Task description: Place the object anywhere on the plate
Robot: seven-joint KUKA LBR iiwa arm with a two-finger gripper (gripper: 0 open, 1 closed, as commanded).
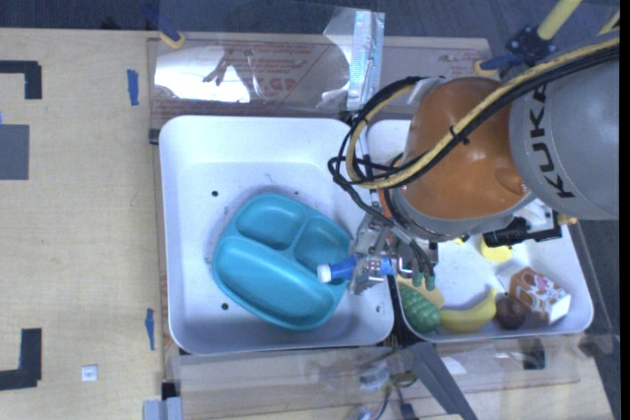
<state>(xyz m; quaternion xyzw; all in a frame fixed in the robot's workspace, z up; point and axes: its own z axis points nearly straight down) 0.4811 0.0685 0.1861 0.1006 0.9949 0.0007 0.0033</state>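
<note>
- The gripper [366,268] hung low over the right-hand rim of the teal plate [279,258], which lay in the left bin [187,211].
- A small object with a blue shaft and a white tip [335,272] showed at the fingertips, its white end resting on or just above the plate's edge.
- The shaft ran in between the fingers, so the gripper appeared closed on it; the view was cluttered there, and the grip could not be confirmed beyond doubt.
- Judgement: transport looked nearly complete, with the object already at the plate. Release and withdrawal were left to do.
- The object sat close to the rim, not over a compartment; a drop here could roll off into the bin.
- The right bin [576,295] held a banana [471,312], a green knobbly item [421,312], a brown piece [512,310] and a red-and-white packet [539,291], all well clear of the plate.
- Black and yellow cables [359,162] looped off the wrist above the plate; nothing lay on the plate to block placement.
</note>
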